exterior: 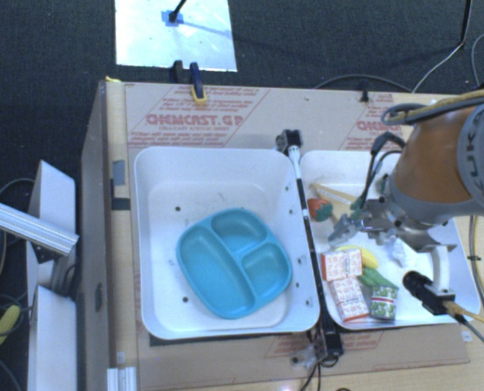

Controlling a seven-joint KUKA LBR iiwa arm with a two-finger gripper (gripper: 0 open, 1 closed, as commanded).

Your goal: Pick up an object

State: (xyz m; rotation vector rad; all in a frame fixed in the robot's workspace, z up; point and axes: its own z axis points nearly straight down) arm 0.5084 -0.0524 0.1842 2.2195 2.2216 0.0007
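My gripper (345, 228) hangs low over the middle of the right bin (333, 169), reaching in from the right under the grey and orange arm. Just below it lie a red-and-white packet (341, 264) and a small yellow piece (369, 259). A second red-and-white packet (352, 297) and a green-and-white packet (382, 301) rest near the bin's front wall, with a green item (379, 279) between them. A small orange and green object (319, 210) sits to the gripper's upper left, by the bin's left wall. A thin wooden stick (336, 192) lies behind it.
The left bin (156, 173) holds a blue divided plate (235, 261). A black rod (301, 194) runs along the divider between the bins. The arm's body (442, 169) covers the right bin's far right part. A black fitting (425, 292) sticks out near the front right.
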